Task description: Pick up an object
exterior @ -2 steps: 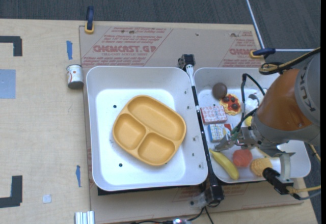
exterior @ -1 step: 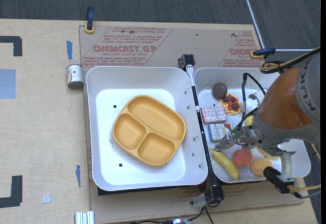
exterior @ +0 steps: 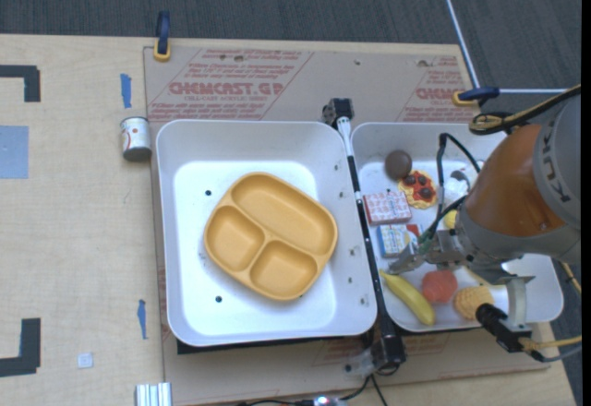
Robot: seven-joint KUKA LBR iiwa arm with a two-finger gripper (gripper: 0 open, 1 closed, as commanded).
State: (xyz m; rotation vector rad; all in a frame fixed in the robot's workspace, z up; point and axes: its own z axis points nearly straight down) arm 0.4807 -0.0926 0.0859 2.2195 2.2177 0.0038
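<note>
Step in hand: descent onto a pick. Lower straight, centre on one item, avoid neighbours.

Left bin (exterior: 175, 210): divided yellow plate (exterior: 270, 235), central.

Right bin (exterior: 369, 141): carton (exterior: 387, 208) near left wall; banana (exterior: 409, 297) at front edge; red ball (exterior: 440, 285) beside it, likeliest target; brown ball (exterior: 398, 162) towards rear.

Gripper (exterior: 417, 256): above the red ball; fingers obscured, possibly apart; state cannot be told.

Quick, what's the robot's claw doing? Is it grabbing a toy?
Two-finger metal gripper: down in the right white bin, beside the yellow toy banana; open or shut cannot be told, and no toy seen held.
</note>
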